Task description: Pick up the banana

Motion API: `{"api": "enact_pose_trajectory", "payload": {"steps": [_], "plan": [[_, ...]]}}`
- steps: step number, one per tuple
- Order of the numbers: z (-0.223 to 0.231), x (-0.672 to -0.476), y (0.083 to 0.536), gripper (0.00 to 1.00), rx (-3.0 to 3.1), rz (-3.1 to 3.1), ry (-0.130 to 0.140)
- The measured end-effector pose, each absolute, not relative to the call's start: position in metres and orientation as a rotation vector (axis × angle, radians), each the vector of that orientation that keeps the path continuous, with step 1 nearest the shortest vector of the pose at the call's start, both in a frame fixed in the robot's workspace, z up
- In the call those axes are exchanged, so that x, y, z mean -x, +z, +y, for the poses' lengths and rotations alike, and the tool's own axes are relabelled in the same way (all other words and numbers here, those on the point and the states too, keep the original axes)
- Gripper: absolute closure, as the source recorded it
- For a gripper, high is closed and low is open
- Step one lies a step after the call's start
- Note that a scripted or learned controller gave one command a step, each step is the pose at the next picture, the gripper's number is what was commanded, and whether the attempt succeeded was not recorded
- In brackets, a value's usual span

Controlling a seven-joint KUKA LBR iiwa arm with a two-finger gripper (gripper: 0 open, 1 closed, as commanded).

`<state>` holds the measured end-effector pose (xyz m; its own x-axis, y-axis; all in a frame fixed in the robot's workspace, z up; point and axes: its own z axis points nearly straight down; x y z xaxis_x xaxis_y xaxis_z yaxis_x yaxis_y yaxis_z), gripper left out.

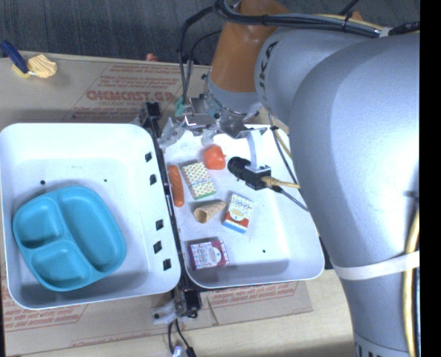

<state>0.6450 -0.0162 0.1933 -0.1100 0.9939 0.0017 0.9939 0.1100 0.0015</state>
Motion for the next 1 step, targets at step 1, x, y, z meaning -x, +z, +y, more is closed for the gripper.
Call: {"api": "enact_pose_trajectory", "payload": {"steps": [1], "plan": [[-0.0178, -0.6442, 0.2021, 1.00, 2.090, -2.341, 0.005]]}}
